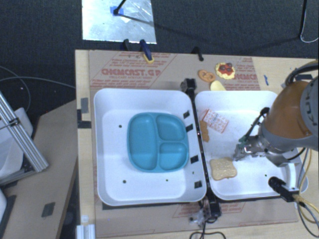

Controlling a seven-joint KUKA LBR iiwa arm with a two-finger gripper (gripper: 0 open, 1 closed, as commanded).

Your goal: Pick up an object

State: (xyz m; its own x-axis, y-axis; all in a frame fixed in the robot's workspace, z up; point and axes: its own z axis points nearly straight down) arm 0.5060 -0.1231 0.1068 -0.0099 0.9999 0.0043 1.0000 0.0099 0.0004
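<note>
"CHEMCAST GP" cardboard (pixel 130 71), perhaps reversed

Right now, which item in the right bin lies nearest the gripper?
The toast slice, just left of the gripper; the red-printed packet lies farther up.

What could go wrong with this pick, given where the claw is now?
1. The claw sits just beside the toast slice, near its upper right edge rather than over it; a close there may only clip the edge and push the slice away.
2. The toast lies flat on the right bin floor, so it could slip out.
3. The toast is near the divider between bins; a nudge may jam it against that wall.
</note>
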